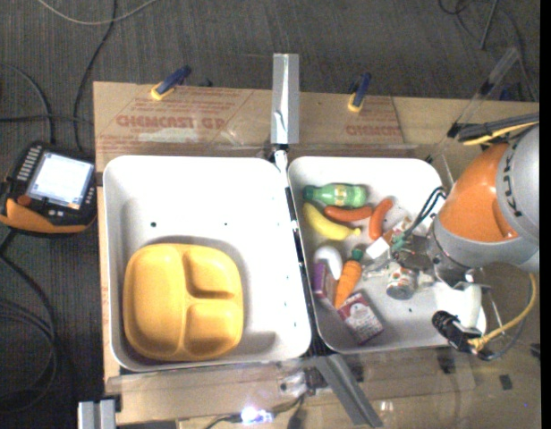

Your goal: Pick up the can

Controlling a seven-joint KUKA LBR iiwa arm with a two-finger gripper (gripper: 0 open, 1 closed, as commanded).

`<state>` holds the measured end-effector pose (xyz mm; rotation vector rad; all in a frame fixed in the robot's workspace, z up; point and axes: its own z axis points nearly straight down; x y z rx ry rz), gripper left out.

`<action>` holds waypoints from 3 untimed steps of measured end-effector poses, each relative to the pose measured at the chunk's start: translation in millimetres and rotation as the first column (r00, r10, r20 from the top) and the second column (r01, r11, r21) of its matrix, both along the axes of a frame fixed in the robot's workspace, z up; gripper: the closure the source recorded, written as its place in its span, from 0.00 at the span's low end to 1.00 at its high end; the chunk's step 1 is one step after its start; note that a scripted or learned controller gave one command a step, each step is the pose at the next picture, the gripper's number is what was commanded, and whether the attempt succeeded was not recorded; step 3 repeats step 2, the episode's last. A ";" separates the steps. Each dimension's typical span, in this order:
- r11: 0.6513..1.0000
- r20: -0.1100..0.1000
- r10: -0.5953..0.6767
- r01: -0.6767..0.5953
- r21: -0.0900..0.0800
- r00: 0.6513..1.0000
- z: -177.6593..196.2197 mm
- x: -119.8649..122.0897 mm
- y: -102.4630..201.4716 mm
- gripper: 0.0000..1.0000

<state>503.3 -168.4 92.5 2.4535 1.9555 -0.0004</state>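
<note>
The can (pixel 402 283) lay in the right bin (pixel 419 336), near its right side, close under the arm's wrist. The pincer (pixel 410 256) hung just above it; whether it was open or closed I could not tell. A carrot (pixel 347 280) and small carton (pixel 360 318) lay to the can's left, so a straight drop, square over the can, seemed wisest.

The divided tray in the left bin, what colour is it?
Yellow. The divided tray shows best in the camera view.
</note>
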 end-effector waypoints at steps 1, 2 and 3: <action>1.000 -0.002 0.001 -0.001 0.001 1.000 7.5 0.1 0.4 1.00; 0.983 -0.007 -0.182 0.182 -0.001 0.983 119.6 32.1 34.5 1.00; 0.983 -0.007 -0.182 0.182 -0.001 0.983 119.6 32.1 34.5 1.00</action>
